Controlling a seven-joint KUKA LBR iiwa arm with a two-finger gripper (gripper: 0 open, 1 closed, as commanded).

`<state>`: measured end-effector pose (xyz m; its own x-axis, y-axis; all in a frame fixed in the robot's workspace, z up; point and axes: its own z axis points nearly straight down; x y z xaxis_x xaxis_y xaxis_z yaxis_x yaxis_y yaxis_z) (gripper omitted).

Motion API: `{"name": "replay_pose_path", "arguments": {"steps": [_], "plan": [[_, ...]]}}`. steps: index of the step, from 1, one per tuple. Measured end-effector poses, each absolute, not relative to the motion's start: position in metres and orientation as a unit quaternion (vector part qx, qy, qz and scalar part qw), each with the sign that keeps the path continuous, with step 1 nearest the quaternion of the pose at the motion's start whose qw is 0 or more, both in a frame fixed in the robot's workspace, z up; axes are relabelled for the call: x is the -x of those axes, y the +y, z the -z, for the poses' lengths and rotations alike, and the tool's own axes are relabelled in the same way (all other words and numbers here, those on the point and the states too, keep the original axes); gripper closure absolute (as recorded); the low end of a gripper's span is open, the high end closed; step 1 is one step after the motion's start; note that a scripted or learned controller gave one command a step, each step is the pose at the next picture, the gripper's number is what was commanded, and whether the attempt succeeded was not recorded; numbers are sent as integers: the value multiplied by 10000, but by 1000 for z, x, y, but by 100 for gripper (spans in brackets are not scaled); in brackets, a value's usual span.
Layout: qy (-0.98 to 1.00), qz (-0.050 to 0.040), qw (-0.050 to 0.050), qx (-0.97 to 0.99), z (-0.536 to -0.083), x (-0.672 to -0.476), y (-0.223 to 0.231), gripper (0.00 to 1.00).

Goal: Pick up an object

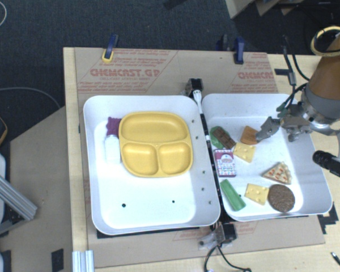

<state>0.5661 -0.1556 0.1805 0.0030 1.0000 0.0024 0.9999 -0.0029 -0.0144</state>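
Brown round patty (281, 198) well below end effector (268, 129), beside orange piece (249, 135).

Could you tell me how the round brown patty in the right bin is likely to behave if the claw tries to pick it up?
The patty lies flat as a low disc, so it probably won't roll or tip. Its thin edge offers little to pinch, so a grasp may slip off. It touches the cheese square and sits near the bin wall, which could crowd the claw.

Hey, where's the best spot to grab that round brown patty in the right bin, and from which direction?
Probably from straight above, closing across the brown patty at its open right and lower edges. It lies flat, a cheese slice touches its left, and a pizza slice sits just above.
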Motion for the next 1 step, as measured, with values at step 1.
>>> {"name": "replay_pose_path", "arguments": {"steps": [1], "plan": [[-7071, 1, -2, 7071, -189, -569, -155, 0]]}}
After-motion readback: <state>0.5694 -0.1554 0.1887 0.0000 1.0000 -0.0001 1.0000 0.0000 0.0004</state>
